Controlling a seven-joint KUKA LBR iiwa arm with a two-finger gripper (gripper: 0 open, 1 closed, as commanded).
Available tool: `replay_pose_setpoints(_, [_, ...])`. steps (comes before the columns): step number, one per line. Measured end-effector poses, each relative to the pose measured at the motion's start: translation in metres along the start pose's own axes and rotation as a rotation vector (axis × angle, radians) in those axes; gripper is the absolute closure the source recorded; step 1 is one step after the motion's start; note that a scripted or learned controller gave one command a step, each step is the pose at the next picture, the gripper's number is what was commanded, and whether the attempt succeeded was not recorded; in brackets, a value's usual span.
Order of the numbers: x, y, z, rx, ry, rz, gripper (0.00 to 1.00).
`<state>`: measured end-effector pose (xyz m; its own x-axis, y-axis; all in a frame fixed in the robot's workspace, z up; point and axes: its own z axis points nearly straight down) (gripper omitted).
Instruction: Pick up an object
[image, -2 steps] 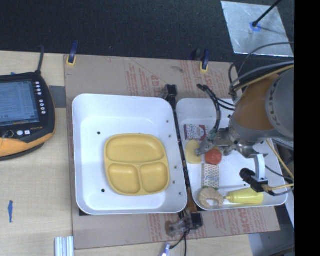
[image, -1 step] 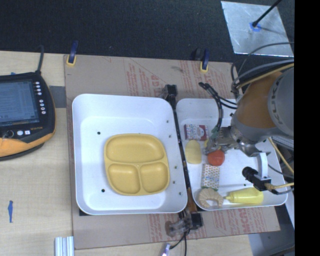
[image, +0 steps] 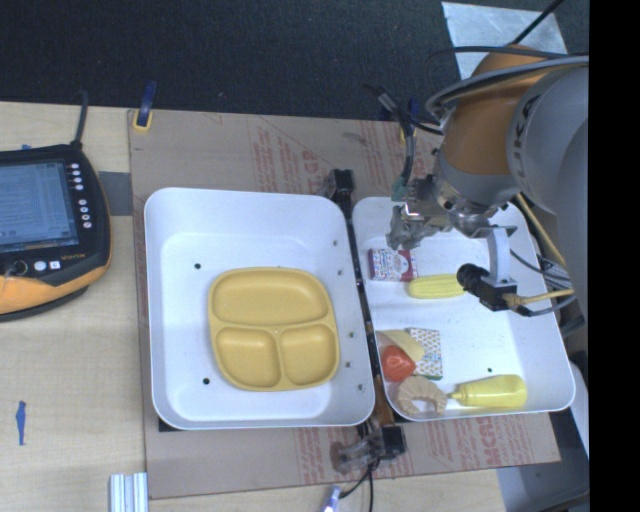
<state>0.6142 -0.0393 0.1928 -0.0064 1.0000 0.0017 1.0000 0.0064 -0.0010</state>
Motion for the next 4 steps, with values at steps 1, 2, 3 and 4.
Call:
replay_pose_setpoints(1, [-0.001, -0.001, 0.001, 0.002, -0.001, 0.001, 0.00])
replay_pose_setpoints(2, [-0.057, 0.015, 0.080, 0.005, -0.003, 0.003, 0.00])
replay_pose_setpoints(3, [-0.075, 0.044, 0.096, -0.006, -0.001, 0.002, 0.00])
replay_pose_setpoints(4, [-0.099, 0.042, 0.032, 0.000, -0.002, 0.003, 0.00])
